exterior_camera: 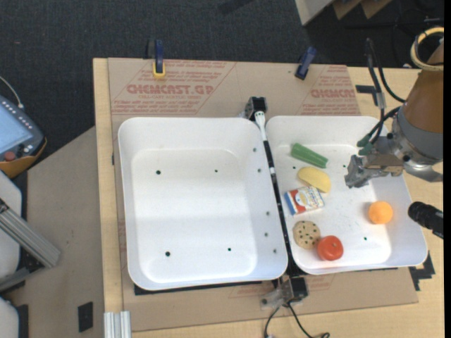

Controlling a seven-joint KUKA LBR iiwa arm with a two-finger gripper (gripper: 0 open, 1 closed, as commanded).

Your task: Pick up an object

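The right bin [394,252] holds several small items. A green block [309,155] lies toward the back, and a yellow banana-like piece [314,179] sits just in front of it. A red, white and blue carton [304,200] lies beside a brown cookie [306,234] and a red tomato [330,248]. An orange ball [380,213] rests at the right. My gripper [359,173] hangs over the right bin's middle right, between the yellow piece and the orange ball. I see nothing between its fingers.
The left bin [141,259] is a plain white tray with small dark holes. Both bins sit on a brown cardboard sheet [106,189] clamped at the back by blue clamps [158,55]. Cables [377,83] run down to the wrist at the right.
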